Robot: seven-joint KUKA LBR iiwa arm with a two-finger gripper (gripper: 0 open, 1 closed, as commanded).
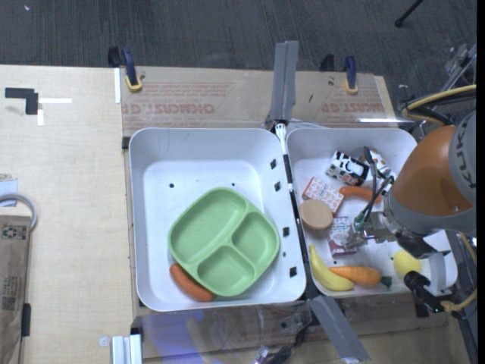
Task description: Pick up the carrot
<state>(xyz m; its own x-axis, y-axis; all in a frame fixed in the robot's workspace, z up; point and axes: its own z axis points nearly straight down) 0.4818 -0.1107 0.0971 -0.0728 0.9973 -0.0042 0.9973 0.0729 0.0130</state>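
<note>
Hovering just above the carrot (358, 274), the tool (355, 236) is obscured, its state untellable; the touching banana (328, 272) could be grabbed instead.

The single grey arm comes in from the right side of the camera view, its broad orange band above the wrist taking up much of that edge and hiding the links behind it. From the band the wrist slants down and to the left, ending in the claw (355, 232), which sits low and points leftward. The metal parts at its tip are small and crowded together, so how its two prongs stand cannot be made out.
</note>
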